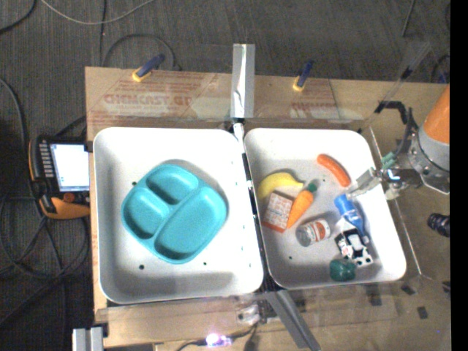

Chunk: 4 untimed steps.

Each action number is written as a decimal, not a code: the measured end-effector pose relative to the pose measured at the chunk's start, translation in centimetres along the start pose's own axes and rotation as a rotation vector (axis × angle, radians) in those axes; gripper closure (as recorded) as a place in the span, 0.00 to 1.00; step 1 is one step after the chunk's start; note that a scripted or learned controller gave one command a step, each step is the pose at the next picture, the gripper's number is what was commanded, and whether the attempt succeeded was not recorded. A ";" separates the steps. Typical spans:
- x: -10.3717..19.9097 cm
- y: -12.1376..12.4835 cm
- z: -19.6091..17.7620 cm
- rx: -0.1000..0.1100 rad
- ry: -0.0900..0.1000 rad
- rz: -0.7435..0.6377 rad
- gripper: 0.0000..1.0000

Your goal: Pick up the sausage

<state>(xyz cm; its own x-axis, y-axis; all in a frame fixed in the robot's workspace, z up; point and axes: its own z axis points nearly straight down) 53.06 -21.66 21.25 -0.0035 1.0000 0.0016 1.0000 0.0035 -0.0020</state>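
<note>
The sausage (334, 169) is a short orange-red piece lying slantwise in the upper right part of the right bin (292, 146). Nothing covers it. My gripper (370, 178) hangs over the right bin's right rim, just right of the sausage and a little lower in the view. It is apart from the sausage, and nothing shows held in it. The grey arm with its orange band (439, 123) enters from the right edge.
In the right bin lie a banana (279, 183), a carrot (301, 202), a small carton (277, 212), a can (314, 232), a blue bottle (349, 210), a black-and-white toy (354, 246) and a green object (341, 270). The left bin (110, 269) holds a teal divided plate (174, 210).
</note>
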 end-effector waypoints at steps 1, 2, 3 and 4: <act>-0.5 5.4 7.3 0.001 -0.003 -0.041 0.00; 0.3 12.6 11.9 -0.005 0.006 -0.019 0.00; 0.3 12.6 11.9 -0.003 0.006 -0.020 0.00; 0.1 12.5 11.1 -0.004 -0.004 -0.021 1.00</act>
<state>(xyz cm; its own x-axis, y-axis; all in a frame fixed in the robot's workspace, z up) 65.56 -21.54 10.16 -0.0241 0.9997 -0.0020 0.9997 0.0242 0.0019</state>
